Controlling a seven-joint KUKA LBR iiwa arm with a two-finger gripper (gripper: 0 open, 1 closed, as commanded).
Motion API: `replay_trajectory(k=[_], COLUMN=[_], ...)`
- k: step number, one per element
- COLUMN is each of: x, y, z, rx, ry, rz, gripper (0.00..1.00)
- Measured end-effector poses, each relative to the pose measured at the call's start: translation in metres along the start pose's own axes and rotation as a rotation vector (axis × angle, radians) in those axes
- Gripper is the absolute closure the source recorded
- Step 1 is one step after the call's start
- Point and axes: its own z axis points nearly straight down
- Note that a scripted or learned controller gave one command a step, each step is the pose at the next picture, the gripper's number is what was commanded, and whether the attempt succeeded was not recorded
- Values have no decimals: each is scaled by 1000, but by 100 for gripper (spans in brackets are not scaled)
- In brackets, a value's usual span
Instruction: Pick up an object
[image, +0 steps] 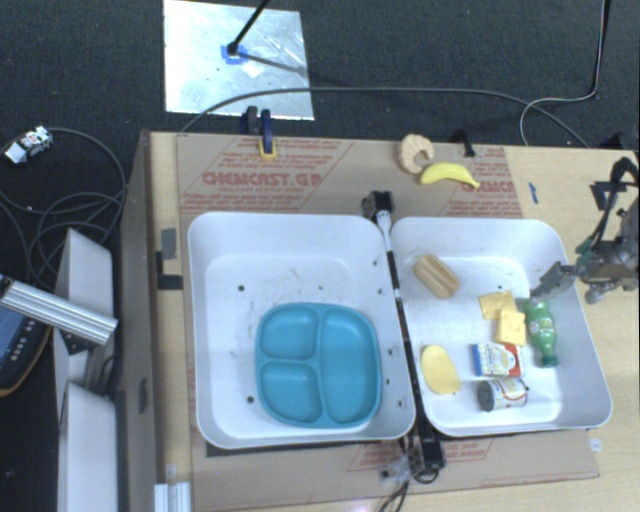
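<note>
The right bin (470, 235) holds several small objects. A tan bread roll (436, 275) lies near its back left. Yellow cheese pieces (503, 316) sit in the middle, with a green bottle (541, 333) just to their right. A yellow lemon-like piece (440, 369), a small carton (497, 358) and a can (500, 393) lie toward the front. My gripper (577, 281) hangs over the bin's right rim, just above and right of the green bottle, with nothing visibly in it.
The left bin (230, 250) holds a blue divided plate (319, 363). A banana (448, 175) and a beige ring-shaped piece (415, 152) lie on the cardboard behind the right bin. Cables run across the floor at the back.
</note>
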Motion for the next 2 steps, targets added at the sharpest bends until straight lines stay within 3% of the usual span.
replay_trajectory(k=[1, 2], x=[-10, 16], y=[44, 27], z=[89, 168], rx=[3, 0], ry=[1, 4], rz=[-1, 0], gripper=[0, 0])
